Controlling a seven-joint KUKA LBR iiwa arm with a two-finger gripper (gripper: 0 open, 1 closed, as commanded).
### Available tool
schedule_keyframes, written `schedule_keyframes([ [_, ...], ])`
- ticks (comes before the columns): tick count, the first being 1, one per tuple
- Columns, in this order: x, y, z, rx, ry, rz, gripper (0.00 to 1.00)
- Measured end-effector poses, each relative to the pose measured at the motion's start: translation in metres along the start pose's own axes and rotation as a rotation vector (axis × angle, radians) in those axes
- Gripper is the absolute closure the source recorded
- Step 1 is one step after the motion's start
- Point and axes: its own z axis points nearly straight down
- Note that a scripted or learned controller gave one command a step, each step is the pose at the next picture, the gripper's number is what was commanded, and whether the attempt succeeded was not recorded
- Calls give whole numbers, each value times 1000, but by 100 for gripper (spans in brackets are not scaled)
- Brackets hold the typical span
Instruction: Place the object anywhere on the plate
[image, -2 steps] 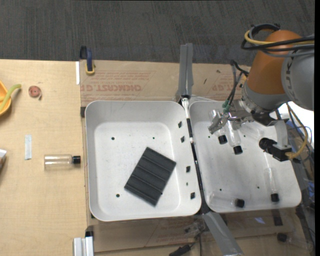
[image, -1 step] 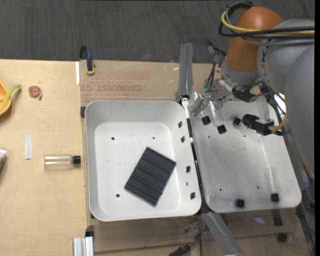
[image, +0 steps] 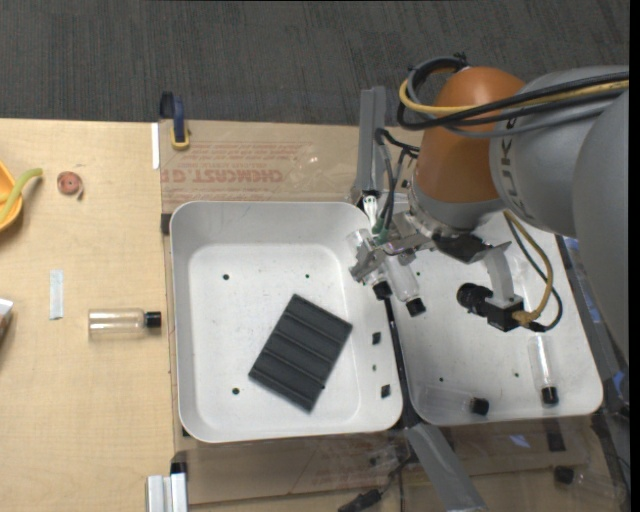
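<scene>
My gripper (image: 397, 290) hangs over the seam where the left bin (image: 185, 330) and the right bin (image: 590, 385) meet, near their far ends. From this slant I cannot tell whether it is open or closed, or whether anything is in it.

The only flat thing that could serve as the plate is a dark ribbed slab (image: 300, 352). It lies tilted on the floor of the left bin, to the left of my gripper and nearer the camera, apart from it. What I take to be candidate objects sit on the other side, in the right bin: a clear tube (image: 545, 368) with a dark end, well off to the right of my gripper, and a small black piece (image: 480, 406) nearer the camera. Which of them is meant, I cannot say for sure.

As I judge it, the risks come from this position. I am right above the two rims, so a straight descent could land on an edge instead of a bin floor. The tube is thin and round, so it may roll aside or slip out of a pinch. The slab is ribbed and sits askew, so something small released near its edge could slide or bounce off onto the white floor, and a nudge from me could shift the slab itself.
</scene>
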Motion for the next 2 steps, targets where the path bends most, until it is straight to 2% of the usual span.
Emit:
schedule_keyframes([
  [1,80,63,37,-1,-1,-194,100],
  [2,74,63,-243,-3,-3,-496,100],
])
